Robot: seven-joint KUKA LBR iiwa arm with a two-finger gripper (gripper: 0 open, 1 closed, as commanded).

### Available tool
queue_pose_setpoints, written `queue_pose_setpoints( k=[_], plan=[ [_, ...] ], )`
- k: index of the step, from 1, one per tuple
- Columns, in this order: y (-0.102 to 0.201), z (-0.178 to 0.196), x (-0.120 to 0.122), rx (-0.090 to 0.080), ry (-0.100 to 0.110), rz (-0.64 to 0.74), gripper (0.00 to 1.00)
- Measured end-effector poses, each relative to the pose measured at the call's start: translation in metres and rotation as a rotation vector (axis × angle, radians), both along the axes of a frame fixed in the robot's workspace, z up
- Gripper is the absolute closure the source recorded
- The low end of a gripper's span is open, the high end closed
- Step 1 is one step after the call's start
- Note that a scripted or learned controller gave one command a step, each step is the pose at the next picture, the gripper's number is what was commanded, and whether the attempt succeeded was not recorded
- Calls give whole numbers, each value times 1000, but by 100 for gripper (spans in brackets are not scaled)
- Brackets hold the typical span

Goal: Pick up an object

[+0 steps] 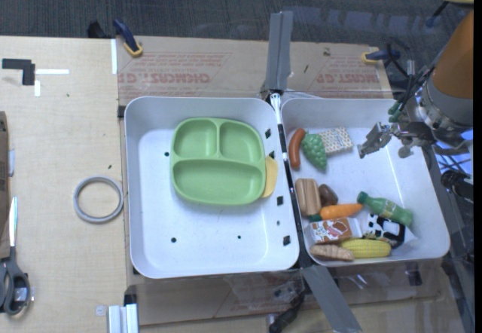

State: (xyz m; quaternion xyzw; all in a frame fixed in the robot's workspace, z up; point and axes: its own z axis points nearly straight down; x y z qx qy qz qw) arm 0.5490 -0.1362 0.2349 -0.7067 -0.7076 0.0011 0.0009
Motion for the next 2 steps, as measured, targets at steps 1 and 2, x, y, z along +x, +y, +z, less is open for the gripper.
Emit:
queue_pose_setpoints(
  k=[1, 2],
  plan=[
    [41, -94, -72, 1, 1, 61, 0],
    [38, -144, -18, 0, -1, 220, 0]
  ],
)
